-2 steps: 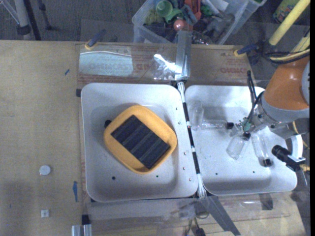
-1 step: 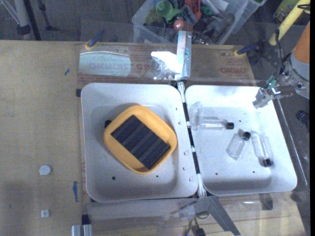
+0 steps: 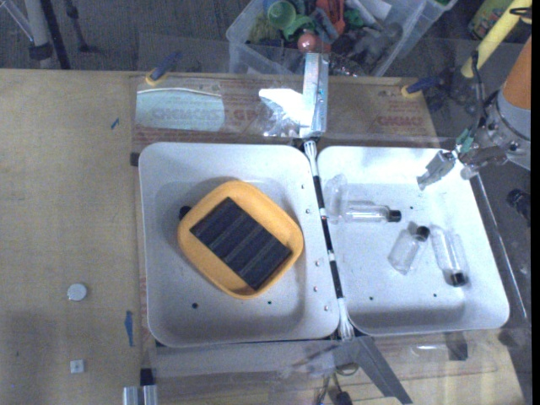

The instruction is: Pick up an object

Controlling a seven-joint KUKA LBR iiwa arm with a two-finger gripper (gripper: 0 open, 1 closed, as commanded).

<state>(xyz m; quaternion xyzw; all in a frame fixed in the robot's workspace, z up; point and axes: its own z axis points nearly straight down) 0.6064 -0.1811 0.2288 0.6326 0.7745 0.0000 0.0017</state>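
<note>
Candidate objects, right bin (image 3: 485,310): three small clear plastic vials, all lying on their sides on the bin floor.
- Vial with dark cap (image 3: 364,214): lies crosswise in the bin's left half, cap pointing right, near the divider.
- Short vial (image 3: 407,249): lies tilted near the bin's middle, dark cap at its upper end.
- Long vial (image 3: 448,256): lies just beside the short vial, to its right, dark cap at its lower end. The two are close; whether they touch cannot be told.

Candidate object, left bin (image 3: 152,251): one yellow-rimmed, rounded square item with a dark ribbed panel (image 3: 240,239), lying flat and turned at an angle near the bin's centre.

Gripper (image 3: 439,170): seen at the right bin's upper right corner, above the floor and well apart from every vial. Nothing is seen between its fingers; their spread cannot be told at this size and blur.

Arm (image 3: 515,91): enters from the right edge, orange band visible above the wrist.

Step judged in hand: approach; no object is grasped and none is lifted.

Next move judged to call for: travel down and leftward toward one vial, the fingers set across its narrow body. The paired vials are judged harder to part; the dark-capped vial lies alone.

Surroundings: a clear tub of coloured toys (image 3: 337,11) beyond the bins.
</note>
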